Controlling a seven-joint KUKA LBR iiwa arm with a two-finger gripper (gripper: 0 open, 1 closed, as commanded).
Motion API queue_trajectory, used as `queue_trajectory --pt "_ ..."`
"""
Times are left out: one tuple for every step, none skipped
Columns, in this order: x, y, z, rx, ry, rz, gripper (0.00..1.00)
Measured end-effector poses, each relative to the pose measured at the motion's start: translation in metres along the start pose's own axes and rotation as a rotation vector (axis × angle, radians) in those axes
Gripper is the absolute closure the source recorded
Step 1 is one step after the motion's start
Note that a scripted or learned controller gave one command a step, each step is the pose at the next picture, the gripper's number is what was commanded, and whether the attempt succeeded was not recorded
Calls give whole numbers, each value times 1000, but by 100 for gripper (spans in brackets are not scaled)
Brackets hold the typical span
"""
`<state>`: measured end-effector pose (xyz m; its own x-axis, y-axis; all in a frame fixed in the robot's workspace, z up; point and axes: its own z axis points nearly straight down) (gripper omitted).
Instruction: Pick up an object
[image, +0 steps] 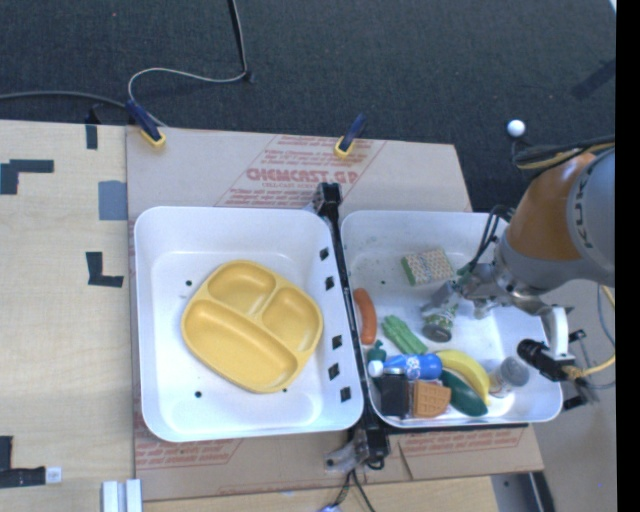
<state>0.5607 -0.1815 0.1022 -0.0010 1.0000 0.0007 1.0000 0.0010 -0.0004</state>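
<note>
The gripper (441, 312) is hanging low in the right bin (400, 232), can't tell its state, right by a sponge (427, 265), green pickle (404, 334), banana (468, 369) and hot dog (366, 315). Yellow tray (252, 324) is sitting in the left bin (160, 300). Cardboard (290, 172) is reading "CHEMCAST GP"

Dark grey carpet floor (420, 60) along the top, black cable (190, 75) trailing over it. Light wood desk (50, 350) with dark tape marks. Cardboard sheet (250, 170) with red print lies on it, held by two yellow-blue clamps (146, 124). Even lighting.
</note>
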Motion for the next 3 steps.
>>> queue_trajectory --pt "34 23 17 -3 -1 -1 0" --pt "34 24 5 -8 -3 -1 100" --pt "70 -43 -101 0 0 -1 100"
